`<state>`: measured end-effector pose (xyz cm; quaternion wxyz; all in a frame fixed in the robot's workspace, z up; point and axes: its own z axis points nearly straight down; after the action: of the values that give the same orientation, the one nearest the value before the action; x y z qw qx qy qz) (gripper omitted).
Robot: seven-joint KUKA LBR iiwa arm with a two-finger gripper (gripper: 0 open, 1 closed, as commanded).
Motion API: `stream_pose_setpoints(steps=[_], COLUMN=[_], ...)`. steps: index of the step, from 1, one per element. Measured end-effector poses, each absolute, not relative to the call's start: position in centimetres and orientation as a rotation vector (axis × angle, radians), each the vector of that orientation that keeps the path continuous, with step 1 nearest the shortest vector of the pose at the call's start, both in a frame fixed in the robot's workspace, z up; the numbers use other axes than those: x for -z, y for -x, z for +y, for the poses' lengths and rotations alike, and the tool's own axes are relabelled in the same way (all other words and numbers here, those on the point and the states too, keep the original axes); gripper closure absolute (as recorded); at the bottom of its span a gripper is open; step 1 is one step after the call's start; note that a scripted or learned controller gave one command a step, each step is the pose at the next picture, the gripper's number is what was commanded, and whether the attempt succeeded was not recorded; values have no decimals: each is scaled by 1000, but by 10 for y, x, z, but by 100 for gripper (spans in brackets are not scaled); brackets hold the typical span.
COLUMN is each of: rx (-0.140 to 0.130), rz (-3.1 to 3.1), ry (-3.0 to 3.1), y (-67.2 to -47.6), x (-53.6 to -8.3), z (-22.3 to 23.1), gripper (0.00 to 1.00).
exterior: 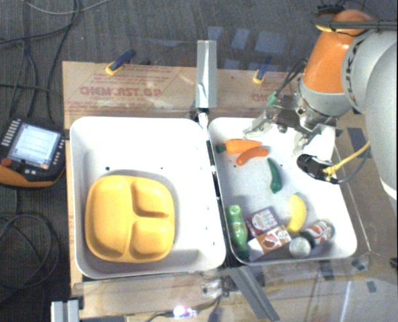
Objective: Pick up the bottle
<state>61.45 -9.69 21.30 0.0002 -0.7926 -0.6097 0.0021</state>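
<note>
Green bottle [237,231] lying flat in the right bin [350,210], hard against its left wall near the front corner, long axis running front to back and leaning slightly to the right toward the front; which end carries the cap hard to make out at this distance. Just right of it, a small brown carton [264,219] and a red-and-white packet [273,239], the packet's left edge touching or nearly touching the bottle's lower part. Further right, a yellow banana [297,212], a can [318,232] on its side and a grey ball [299,247]. Toward the back of the same bin, an orange carrot [243,145], an orange sausage-shaped piece [252,155] just in front of it, and a dark green pepper [275,176] between these and the banana. Gripper [284,122] at the back of the right bin, well apart from the bottle, nothing seen between its fingers; fingers tangled with cables and metal parts, so spread or closed impossible to tell. Left bin [78,129] holding a yellow divided plate [130,217]. Arm cut off at the right edge.
</note>
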Motion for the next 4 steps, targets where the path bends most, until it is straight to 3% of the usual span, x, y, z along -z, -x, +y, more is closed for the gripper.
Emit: stream_pose_setpoints(steps=[1,2,3,4], rx=[-9,-10,0,1], rz=[-2116,-2095,-2071,-2079], ry=[2322,2340,2360,2371], y=[-603,-610,-601,-587], x=[-205,-157,-93,-89], z=[-78,-161,-183,-161], gripper=[0,0,0,0])
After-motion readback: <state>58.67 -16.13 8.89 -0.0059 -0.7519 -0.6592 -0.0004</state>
